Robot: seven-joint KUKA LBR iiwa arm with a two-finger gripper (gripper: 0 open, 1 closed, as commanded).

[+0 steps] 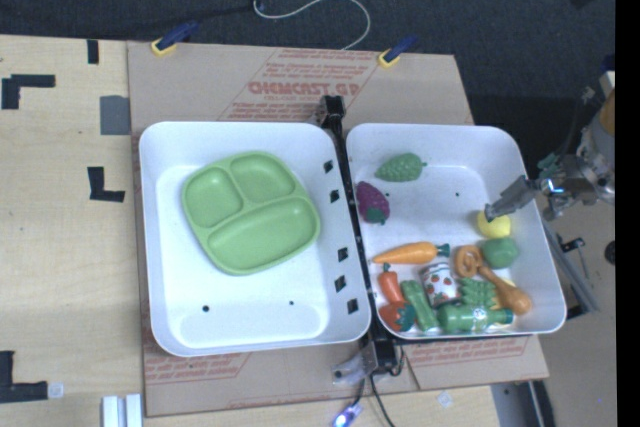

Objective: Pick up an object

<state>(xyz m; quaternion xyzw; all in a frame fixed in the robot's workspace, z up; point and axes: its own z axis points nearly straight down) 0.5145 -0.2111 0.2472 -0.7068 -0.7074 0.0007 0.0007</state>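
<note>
Claw (492,211), grip state unclear, hovers touching yellow lemon (495,226), toys crowded just below in right bin (455,137).

Two white bins (160,215) of smooth, faintly glossy plastic lie on a matt brown cardboard sheet (290,85) over the pale wood-grain table (60,255), the left one holding a glossy green plastic divided plate (250,212), the right one shiny plastic toy foods (440,295).
</note>
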